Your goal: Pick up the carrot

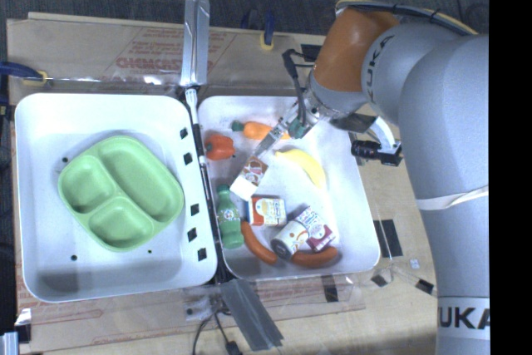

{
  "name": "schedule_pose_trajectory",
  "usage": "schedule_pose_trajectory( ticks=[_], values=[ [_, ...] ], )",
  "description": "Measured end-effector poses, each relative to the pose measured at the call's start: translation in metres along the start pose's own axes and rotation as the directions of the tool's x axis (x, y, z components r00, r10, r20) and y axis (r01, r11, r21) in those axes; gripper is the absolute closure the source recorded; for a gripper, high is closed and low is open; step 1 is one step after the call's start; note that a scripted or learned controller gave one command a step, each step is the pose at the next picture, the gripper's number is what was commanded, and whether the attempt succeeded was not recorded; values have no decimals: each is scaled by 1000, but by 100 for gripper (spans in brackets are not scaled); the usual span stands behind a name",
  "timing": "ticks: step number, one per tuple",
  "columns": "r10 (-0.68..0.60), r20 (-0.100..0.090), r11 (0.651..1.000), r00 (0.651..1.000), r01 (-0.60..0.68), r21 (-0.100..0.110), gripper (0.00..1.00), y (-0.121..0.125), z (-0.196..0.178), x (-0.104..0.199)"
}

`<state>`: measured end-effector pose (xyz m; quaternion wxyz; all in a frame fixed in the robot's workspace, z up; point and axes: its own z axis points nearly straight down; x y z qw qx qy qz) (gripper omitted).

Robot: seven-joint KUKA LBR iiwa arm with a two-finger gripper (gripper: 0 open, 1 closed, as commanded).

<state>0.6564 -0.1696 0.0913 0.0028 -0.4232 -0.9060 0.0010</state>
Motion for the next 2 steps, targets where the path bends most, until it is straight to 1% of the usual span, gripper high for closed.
schedule_pose_trajectory(
  ticks=[1,2],
  values=[
    [-5,2,1000,1000,5,-1,100,1,-9,0],
    [214,4,977,977,-214,-3,100,9,-131,55]
  ],
)
